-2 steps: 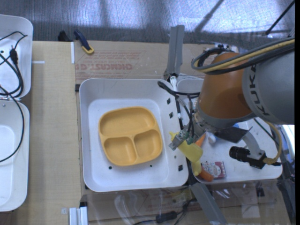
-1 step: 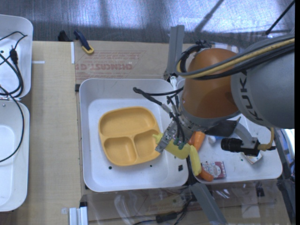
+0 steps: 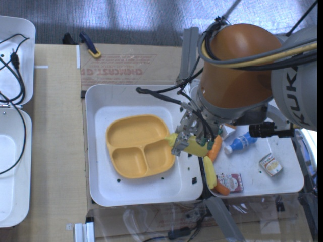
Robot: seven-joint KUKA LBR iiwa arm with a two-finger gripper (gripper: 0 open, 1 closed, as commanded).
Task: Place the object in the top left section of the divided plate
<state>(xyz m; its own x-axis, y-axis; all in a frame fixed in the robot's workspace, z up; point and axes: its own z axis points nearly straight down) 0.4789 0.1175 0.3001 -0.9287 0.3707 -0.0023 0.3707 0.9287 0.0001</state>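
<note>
Nearest us, we see a carton (image 3: 230, 181) and a corn cob (image 3: 209, 171) lying in the right bin (image 3: 282, 183). Further back, the yellow divided plate (image 3: 140, 146) sits in the left bin (image 3: 101, 135). At the plate's right edge, our gripper (image 3: 180, 144) is clamped on a banana (image 3: 193, 146). Beyond, a blue bottle (image 3: 241, 142) lies under the arm (image 3: 242, 69).

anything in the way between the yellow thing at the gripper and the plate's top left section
Nothing visible. The yellow object sits at the gripper by the divided plate's right rim, and the plate's sections look bare across to the top left one.
</note>
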